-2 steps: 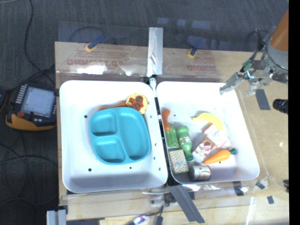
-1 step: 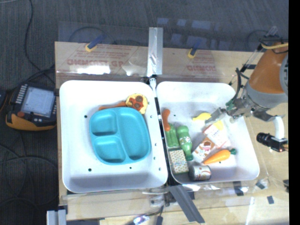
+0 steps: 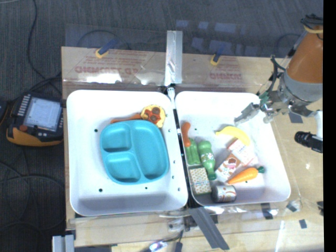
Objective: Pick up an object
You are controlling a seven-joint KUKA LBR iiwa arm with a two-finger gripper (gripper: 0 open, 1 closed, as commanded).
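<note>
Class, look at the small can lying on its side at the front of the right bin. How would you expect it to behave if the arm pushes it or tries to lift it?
The can lies on its side, so a push would probably make it roll. Its rounded, seemingly smooth wall may slip between fingers. It looks rigid, and it touches the patterned box, which may crowd a grasp.

Turquoise tray, yellow banana, orange carrot, white bins.

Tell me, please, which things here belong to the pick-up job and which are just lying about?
Job: gripper; banana, carrot, green bottle, can, small carton in the right bin.
Lying about: teal tray, handheld screen unit.
</note>
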